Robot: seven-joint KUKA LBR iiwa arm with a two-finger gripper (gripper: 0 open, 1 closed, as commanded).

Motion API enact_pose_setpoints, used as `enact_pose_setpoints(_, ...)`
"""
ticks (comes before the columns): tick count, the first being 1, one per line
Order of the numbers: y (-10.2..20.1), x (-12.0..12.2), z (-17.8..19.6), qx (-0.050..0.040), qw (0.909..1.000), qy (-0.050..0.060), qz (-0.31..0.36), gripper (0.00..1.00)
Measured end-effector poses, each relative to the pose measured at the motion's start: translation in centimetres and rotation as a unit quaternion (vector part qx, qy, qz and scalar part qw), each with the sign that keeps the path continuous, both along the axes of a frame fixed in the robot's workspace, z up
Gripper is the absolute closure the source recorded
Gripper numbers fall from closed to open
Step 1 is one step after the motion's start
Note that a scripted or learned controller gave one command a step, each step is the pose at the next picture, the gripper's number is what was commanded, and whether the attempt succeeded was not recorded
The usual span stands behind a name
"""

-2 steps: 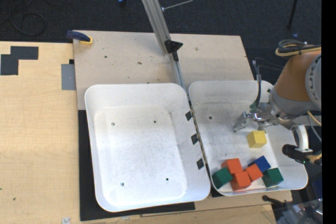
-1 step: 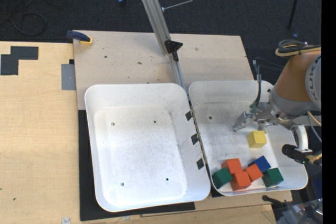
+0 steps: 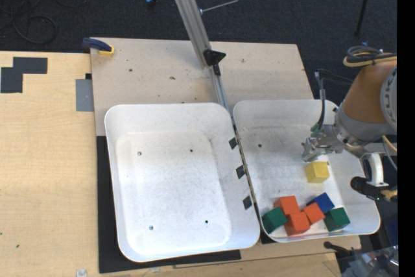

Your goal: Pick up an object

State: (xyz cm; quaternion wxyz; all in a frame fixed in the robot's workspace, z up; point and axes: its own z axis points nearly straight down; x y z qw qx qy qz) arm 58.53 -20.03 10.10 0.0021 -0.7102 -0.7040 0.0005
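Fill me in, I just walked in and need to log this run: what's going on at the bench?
A grey and orange robot arm reaches into the right bin from the right. Its gripper sits low, just above a yellow block, which lies on the bin floor on its own. Nothing is visibly held. Orange blocks, green blocks and a blue block are clustered at the bin's near edge. The left bin sits alongside.
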Motion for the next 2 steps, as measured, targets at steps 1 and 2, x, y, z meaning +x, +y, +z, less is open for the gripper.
enact_pose_setpoints(1,0.1,0.8,6.0,-0.0015,1.0,-0.003,0.005,1.0)
enact_pose_setpoints(2,-0.1,-0.2,11.5,-0.0015,1.0,-0.003,0.003,1.0)
